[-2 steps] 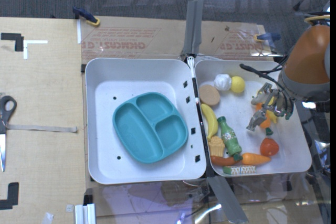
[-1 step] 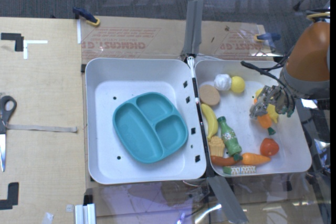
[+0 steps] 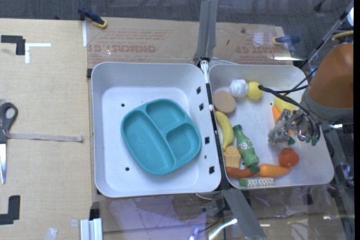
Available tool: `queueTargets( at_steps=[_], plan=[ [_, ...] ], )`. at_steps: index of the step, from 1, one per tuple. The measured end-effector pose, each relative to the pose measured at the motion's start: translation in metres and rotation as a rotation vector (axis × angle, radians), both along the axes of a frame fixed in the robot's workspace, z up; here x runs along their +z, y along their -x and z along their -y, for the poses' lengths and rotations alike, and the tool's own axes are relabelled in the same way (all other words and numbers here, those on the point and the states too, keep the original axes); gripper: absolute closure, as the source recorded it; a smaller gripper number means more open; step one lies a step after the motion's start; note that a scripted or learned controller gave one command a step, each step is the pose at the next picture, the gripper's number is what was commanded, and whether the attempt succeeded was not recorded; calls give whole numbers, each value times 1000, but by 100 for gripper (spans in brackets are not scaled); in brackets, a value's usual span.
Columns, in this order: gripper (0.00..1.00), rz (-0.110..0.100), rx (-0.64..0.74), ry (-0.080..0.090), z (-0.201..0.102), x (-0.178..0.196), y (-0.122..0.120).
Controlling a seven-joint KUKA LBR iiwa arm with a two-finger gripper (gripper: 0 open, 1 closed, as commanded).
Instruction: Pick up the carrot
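The metal two-finger gripper hangs low in the right white bin – whether open or closed I cannot tell – and risks catching the round red tomato beside the long orange carrot near the front wall

A bulky grey arm segment with a broad rounded orange band enters above the right white bin. Black cables trail from it over that bin. Below the band sits a small metallic silver two-finger gripper with wire loops.
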State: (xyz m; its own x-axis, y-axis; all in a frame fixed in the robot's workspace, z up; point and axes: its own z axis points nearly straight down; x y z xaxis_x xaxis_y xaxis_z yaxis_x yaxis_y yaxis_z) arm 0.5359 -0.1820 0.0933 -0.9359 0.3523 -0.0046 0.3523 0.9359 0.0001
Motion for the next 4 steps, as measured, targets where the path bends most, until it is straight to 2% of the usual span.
queueTargets(
  at_steps=[1, 2, 3, 4],
  plan=[
    [100, 1, 0, -2, -58, 0, -77],
    [100, 1, 234, 1, 3, 1, -35],
    [0, 1, 234, 1, 3, 1, -35],
    [100, 8, 234, 4, 3, 12, -38]
  ],
)
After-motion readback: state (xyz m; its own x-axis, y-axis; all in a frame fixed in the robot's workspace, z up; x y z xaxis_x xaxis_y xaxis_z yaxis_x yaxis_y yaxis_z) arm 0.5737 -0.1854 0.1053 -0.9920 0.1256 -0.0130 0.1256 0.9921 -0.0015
